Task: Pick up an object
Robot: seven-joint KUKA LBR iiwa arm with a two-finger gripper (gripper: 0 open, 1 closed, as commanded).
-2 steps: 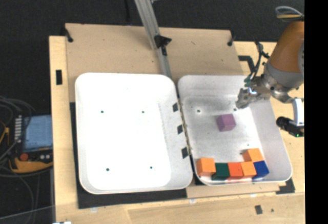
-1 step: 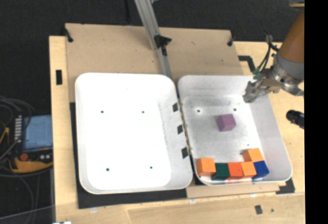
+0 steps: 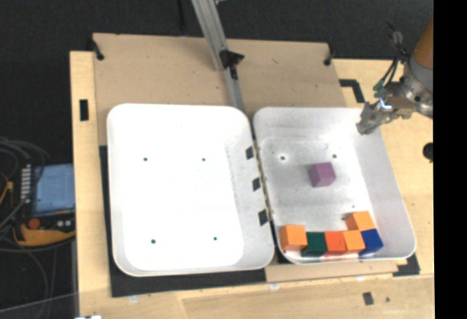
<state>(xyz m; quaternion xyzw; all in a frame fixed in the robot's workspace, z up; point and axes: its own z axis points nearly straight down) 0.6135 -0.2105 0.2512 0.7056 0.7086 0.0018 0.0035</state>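
Sitting along the near wall of the right bin [image 3: 379, 164] is a row of small blocks: orange block [image 3: 293, 236], green block [image 3: 315, 242], a second orange block [image 3: 335, 241], a lighter orange block [image 3: 353, 240], blue block [image 3: 371, 239], all touching or nearly so, with one more orange block [image 3: 360, 221] just behind the right end. Farther back, alone near the bin's middle, a purple block [image 3: 321, 174], well apart from the row. Left bin [image 3: 179, 186] sits beside it on the tan surface [image 3: 211, 73]. At the far right corner of the right bin, the hand [image 3: 371, 120] hangs over the rim, nothing seen in it; open or closed, cannot tell. A metal rail [image 3: 208, 18] slants up at the back.
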